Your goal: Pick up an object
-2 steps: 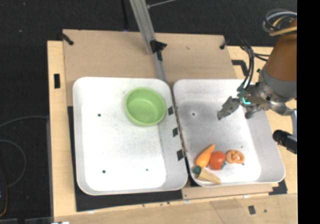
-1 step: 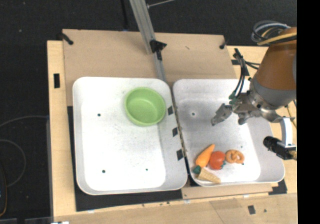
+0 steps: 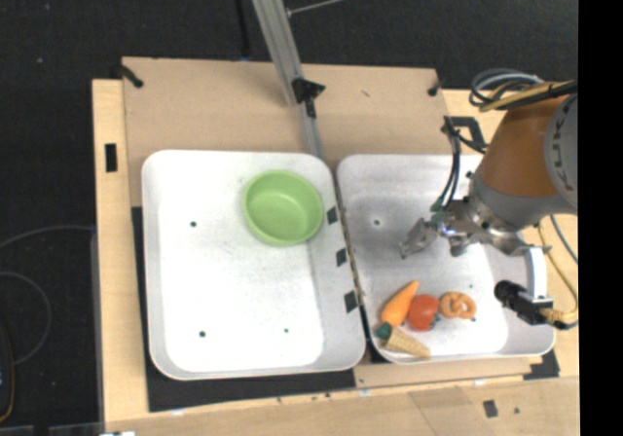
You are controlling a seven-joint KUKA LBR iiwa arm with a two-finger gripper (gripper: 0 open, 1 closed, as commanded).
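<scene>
1. Here, the pincer [image 3: 435, 233] hangs over the right bin [image 3: 389, 191], its fingers spread and gripping nothing.
2. Pickable carrot [image 3: 399, 304], tomato [image 3: 422, 312] and pretzel [image 3: 457, 306] cluster toward the bin's near edge, just beside it.
3. A green bowl [image 3: 283, 208] sits in the left bin [image 3: 185, 259], well apart.

Bench [image 3: 195, 113]: light wooden top with a brown board laid over its rear part. Directly on it stood two shallow white bins, touching side by side: left bin [image 3: 195, 327], right bin [image 3: 389, 181].
</scene>
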